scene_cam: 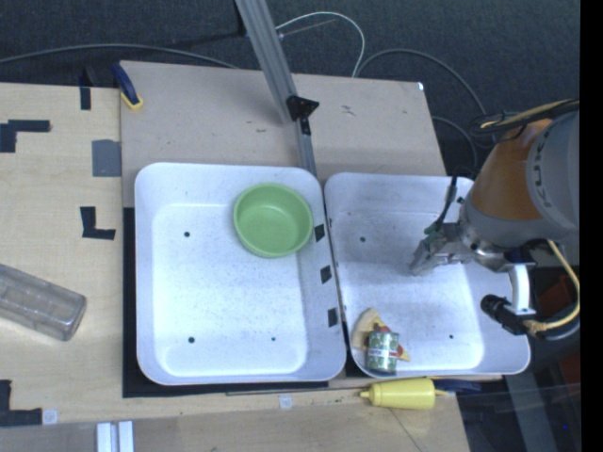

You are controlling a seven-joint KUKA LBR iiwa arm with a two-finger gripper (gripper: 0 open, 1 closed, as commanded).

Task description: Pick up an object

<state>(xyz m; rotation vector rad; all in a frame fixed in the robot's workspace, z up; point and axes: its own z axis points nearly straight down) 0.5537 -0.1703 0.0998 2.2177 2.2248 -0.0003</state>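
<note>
You'll see the jaws (426, 255) low over the right bin (415, 205), nothing between them; whether they are released or clenched, you cannot tell. A small can (382, 349) lies in that bin's near-left corner. A green bowl (272, 219) sits in the left bin (179, 281).

Readable text: none anywhere on the bench or bins.
Small can (382, 350), at 5 o'clock in the right bin (452, 205): label printed, its words too small and blurred to read.
</note>
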